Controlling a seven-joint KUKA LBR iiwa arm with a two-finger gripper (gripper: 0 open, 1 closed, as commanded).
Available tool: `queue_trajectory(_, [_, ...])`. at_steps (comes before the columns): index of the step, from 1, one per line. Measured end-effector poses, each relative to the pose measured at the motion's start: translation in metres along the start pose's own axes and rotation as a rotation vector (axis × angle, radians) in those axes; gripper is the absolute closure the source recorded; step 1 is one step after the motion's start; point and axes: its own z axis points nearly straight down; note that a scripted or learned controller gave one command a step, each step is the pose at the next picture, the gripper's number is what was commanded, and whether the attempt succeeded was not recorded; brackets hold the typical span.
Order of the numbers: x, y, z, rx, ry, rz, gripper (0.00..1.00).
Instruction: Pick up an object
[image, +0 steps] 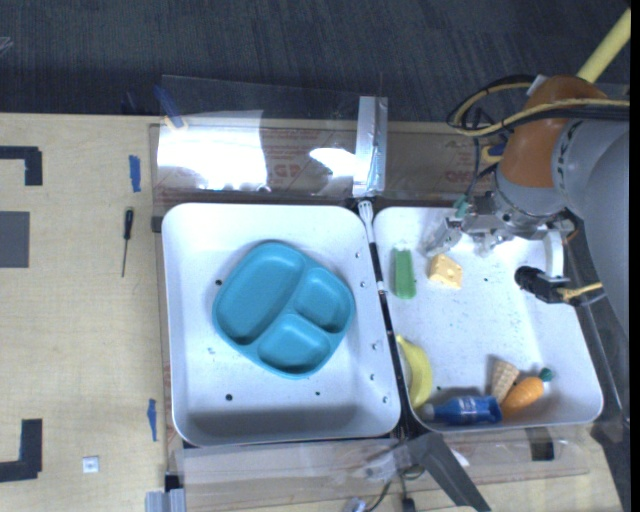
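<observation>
My gripper (463, 240) hangs over the far end of the right bin (570, 345), open, with nothing between its fingers. A yellow cheese wedge (445, 271) lies just below it, apart from the fingertips. A green stick-shaped object (403, 272) lies to the left of the cheese, along the bin's left wall. At the near end lie a banana (418, 370), a blue bottle (468, 408), a waffle cone (503, 376) and an orange carrot (525, 392).
The left bin (190, 300) holds a blue divided plate (285, 307). The arm's grey body and orange band (545, 130) cover the right bin's far right corner. A black cable connector (540, 283) hangs over the bin's right side.
</observation>
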Motion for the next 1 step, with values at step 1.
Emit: queue_trajectory(1, [0.0223,-0.0150,0.0061,0.004,0.002,0.079,0.00])
